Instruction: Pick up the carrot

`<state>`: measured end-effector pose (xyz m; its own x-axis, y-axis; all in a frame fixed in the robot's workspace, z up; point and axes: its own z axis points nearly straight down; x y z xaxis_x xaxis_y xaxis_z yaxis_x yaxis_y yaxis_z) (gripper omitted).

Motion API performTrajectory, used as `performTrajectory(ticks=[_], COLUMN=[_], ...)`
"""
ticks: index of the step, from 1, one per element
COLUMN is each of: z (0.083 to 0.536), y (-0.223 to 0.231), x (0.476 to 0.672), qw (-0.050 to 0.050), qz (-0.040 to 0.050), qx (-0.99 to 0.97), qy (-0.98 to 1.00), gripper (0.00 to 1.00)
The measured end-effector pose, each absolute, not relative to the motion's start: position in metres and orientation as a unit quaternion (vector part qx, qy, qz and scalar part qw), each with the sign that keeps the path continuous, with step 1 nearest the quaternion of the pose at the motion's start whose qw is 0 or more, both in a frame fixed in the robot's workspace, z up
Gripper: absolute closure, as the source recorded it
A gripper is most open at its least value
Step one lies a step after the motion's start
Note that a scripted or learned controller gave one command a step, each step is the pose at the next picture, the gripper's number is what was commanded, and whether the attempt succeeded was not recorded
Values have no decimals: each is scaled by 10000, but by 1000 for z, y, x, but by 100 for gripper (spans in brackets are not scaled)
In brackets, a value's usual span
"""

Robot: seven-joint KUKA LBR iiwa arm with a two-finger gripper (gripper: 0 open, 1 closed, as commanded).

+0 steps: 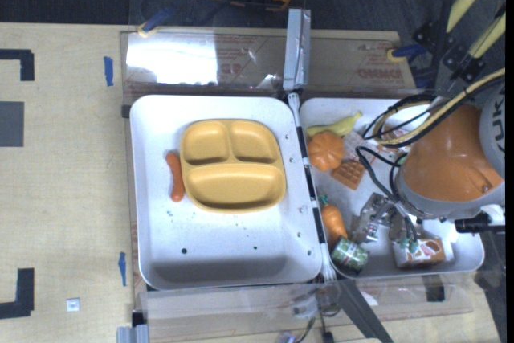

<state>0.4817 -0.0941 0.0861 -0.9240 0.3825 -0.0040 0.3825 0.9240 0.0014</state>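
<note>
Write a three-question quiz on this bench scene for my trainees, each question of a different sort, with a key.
1. True or false: the yellow divided plate sits in the left bin.
2. Which lies just left of that plate? A) orange sausage-shaped piece B) banana C) can
3. Fill in: the carrot lies in the ___ bin, near the divider.

Key: 1 true; 2 A; 3 right.

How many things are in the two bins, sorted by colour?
Orange: 4, the hot dog, the round fruit, the waffle piece and the carrot.
Yellow: 2, the divided plate and the banana.
Green: 1, the small can.
White and red: 1, the packet.
Total: 8 that I can make out; the arm covers part of the right bin.
</note>
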Motion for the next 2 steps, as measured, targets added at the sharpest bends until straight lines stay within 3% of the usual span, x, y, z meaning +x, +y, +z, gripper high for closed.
performTrajectory(ticks=[1, 2], z=[86, 87], y=[-128, -99], x=[487, 483], qw=[41, 45], qz=[25, 4], qx=[2410, 4609], qy=[9705, 8874], gripper=[100, 100])
